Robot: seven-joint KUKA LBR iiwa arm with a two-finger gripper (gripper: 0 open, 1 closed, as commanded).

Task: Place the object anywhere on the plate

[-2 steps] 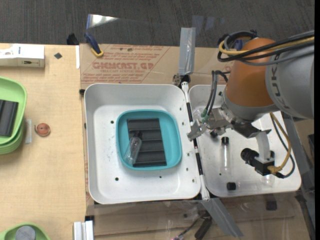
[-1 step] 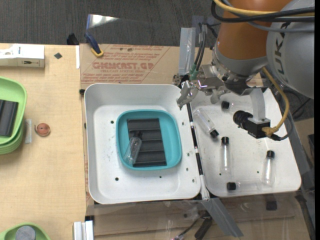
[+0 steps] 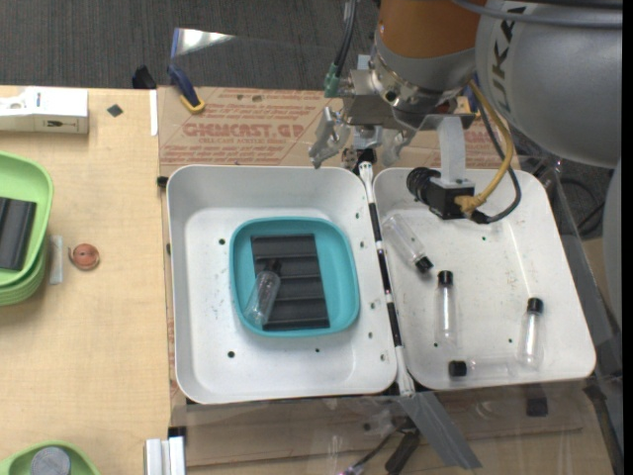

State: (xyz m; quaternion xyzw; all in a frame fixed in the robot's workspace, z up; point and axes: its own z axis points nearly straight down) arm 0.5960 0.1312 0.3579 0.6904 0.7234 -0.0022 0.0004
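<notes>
A teal plate [image 3: 346, 265] sits in the left white bin [image 3: 198, 295] and carries a dark ridged insert [image 3: 297, 265]. A clear vial [image 3: 262, 295] lies on the plate's left part, over the insert. My gripper [image 3: 360, 150] hangs above the far rim between the two bins, open, with nothing between its fingers. In the right bin [image 3: 564, 265] lie three clear vials with black caps: one near the left wall [image 3: 406, 240], one in the middle [image 3: 445, 310] and one at the right [image 3: 531, 332]. A loose black cap [image 3: 457, 369] rests near the front edge.
A printed cardboard sheet [image 3: 247, 127] lies behind the bins. On the wooden bench at the left are a green tray [image 3: 25, 181], a white box [image 3: 45, 112] and a small copper disc [image 3: 85, 256]. A blue and yellow tool [image 3: 184, 85] lies at the back.
</notes>
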